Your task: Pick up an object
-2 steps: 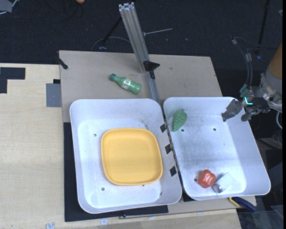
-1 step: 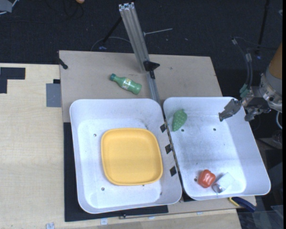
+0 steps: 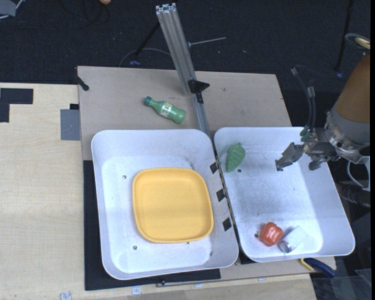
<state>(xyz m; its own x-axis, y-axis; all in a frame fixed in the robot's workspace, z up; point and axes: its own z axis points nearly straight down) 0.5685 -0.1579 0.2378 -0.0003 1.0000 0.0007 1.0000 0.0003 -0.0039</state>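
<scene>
Your yellow plate (image 3: 172, 204) fills the left bin (image 3: 106, 149). Right bin (image 3: 337, 217): green toy (image 3: 235, 156) at far-left corner, red toy (image 3: 270, 233) near front edge. Gripper (image 3: 298, 157) hovers by the right rim, fingers spread, nothing between them.

Two white bins: the left bin (image 3: 106, 167) carries a plain yellow plate (image 3: 172, 204). In the right bin (image 3: 325, 211), speckled grey across its floor, sit a green leafy-looking object (image 3: 235, 156) and a red-orange one (image 3: 270, 233). Outside on tan board (image 3: 250, 102), a green bottle (image 3: 165, 109) with a pale label. Dark gripper (image 3: 298, 157).
</scene>
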